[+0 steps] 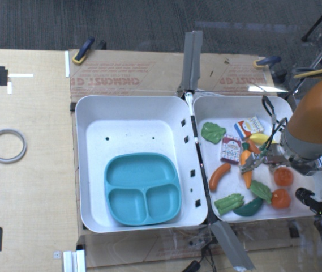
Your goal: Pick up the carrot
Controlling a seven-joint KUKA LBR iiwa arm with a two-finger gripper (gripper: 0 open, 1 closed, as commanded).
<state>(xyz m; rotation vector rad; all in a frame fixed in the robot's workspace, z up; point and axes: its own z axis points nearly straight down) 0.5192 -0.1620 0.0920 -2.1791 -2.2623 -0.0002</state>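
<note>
The carrot (247, 176) lies in the right bin (206, 103), just under the gripper (250, 162), between a red packet (230, 149) and a tomato (283, 176). Whether the jaws are apart or together I cannot tell.

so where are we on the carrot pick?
Done: the arm has reached into the right bin and the tool sits right at the carrot. In hand: closing on it; a grip is not visible. Left: lifting it clear of the toy food around it.
</note>
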